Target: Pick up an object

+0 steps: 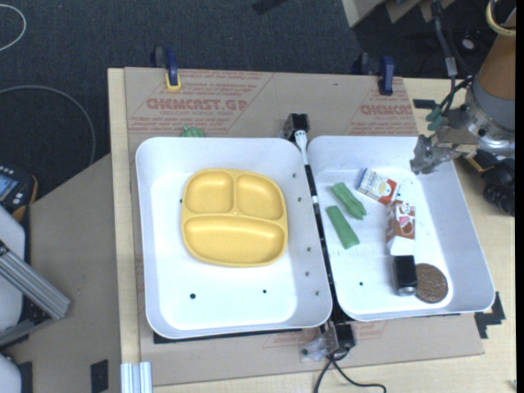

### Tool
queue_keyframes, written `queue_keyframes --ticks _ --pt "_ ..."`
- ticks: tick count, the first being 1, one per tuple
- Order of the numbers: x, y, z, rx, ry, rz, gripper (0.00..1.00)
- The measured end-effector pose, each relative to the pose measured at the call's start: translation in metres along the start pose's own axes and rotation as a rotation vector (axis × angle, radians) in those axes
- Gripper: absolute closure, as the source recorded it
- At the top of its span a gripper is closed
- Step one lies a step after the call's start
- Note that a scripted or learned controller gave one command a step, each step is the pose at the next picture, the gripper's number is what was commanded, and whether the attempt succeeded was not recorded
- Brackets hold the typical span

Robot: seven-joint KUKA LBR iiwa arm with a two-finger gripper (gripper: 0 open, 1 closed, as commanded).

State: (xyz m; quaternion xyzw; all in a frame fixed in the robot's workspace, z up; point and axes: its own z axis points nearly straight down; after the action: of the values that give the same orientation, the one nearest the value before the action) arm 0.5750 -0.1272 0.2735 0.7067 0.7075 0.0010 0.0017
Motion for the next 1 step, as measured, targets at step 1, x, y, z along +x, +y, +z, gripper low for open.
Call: queue_keyframes --ticks 1 --pt "0.0562 -0.0590 -0.0056 0.007 0.005 -0.003 1.00"
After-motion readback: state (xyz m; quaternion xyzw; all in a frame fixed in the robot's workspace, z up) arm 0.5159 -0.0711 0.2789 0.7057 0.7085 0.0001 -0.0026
